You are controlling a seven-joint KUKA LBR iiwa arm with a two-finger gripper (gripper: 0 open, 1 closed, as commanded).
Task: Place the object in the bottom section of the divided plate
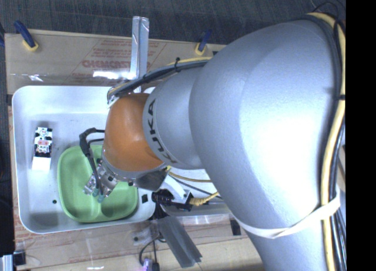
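Grey arm (258, 129) looms closest, its orange band (126, 131) over the white bin (23, 117). Pincer (97, 190) is down on the green divided plate (73, 193); its grip can't be made out. A small patterned object (43, 140) lies just left of the plate, apart from the pincer.

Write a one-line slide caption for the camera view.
KUKA arm reaches over the green divided plate in the left white bin, gripper low above it.
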